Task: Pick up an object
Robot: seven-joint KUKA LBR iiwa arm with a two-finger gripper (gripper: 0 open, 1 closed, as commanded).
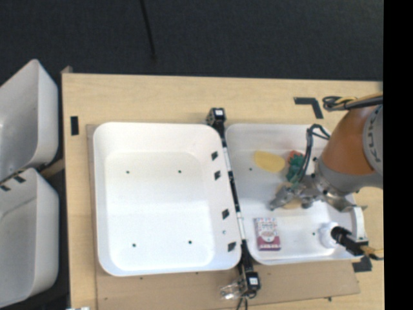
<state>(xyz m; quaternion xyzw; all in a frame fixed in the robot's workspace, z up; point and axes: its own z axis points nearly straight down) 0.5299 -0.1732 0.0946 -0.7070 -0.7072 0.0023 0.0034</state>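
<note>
Here, in the camera view, we saw the arm (352,150) reaching into the right bin (258,137), its gripper (288,197) low over the bin floor; we could not tell its state. A yellow object (269,161) and a green object (295,166) lay just beyond it, and a small pink box (266,233) sat nearer the front. The left bin (103,192) sat beside it.
</note>
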